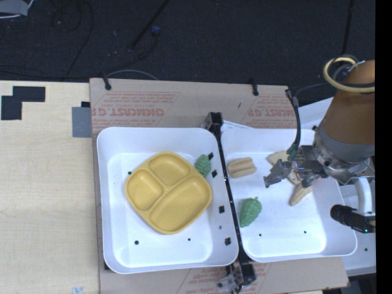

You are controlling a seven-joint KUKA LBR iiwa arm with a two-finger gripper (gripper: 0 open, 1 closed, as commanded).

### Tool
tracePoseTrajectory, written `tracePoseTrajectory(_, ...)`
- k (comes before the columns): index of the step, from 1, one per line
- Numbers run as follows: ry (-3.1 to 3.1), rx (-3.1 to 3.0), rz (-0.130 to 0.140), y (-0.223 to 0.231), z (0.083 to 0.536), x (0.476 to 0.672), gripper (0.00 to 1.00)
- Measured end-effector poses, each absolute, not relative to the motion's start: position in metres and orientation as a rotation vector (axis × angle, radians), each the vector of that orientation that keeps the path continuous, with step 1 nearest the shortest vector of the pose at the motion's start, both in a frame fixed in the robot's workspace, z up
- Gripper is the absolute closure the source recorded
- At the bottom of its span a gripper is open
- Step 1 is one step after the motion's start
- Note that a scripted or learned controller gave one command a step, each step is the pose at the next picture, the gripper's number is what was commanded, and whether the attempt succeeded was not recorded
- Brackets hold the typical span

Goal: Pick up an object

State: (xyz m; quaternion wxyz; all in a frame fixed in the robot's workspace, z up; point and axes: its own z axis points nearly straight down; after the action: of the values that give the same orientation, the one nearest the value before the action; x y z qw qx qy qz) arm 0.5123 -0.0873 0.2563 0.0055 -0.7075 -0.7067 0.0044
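Likeliest target, judging by where the gripper (pixel 294 175) sits: the small tan wedge-shaped piece (pixel 300 194) lying on the floor of the right bin (pixel 334 241), just below and touching-close to the gripper, w/ another pale tan piece (pixel 277 158) partly hidden just up-left of the gripper. Neither looks lifted; the wedge seems to rest flat on the bin floor, so I'd judge the pick as not yet done. Gripper is low over the right bin's upper right area, dark fingers splayed toward the left, but the view is too cluttered to say if it's released or clenched, so can't tell, and nothing is clearly between the fingers. Other candidates relative to the gripper: a tan bun-like toy (pixel 241 167) to its left, near the divider btw the bins; a green bumpy toy, maybe a grape bunch or pinecone shape, (pixel 250 211) down-left of the gripper, near the bin's left wall. Further left of the gripper, in the left bin (pixel 116 250), a yellow three-compartment plate (pixel 168 192) lies tilted diagonally, w/ a smaller green bumpy toy (pixel 203 163) touching its upper right edge. The arm (pixel 352 121), orange above grey, comes in from behind the gripper on its right. Progress, as a judgement: approach about done, grasp unconfirmed; left to do is close on one item and raise it clear of the bin.
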Motion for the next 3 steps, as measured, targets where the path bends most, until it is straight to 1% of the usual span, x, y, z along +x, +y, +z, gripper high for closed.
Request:
tracePoseTrajectory(1,-2.22,-2.219,0.003,-0.088,0.262,0.514,0.0)
tracePoseTrajectory(2,-2.216,-2.216,0.008,-0.079,0.216,0.513,0.0)
tracePoseTrajectory(3,-2.216,-2.216,0.008,-0.08,0.152,0.511,0.0)
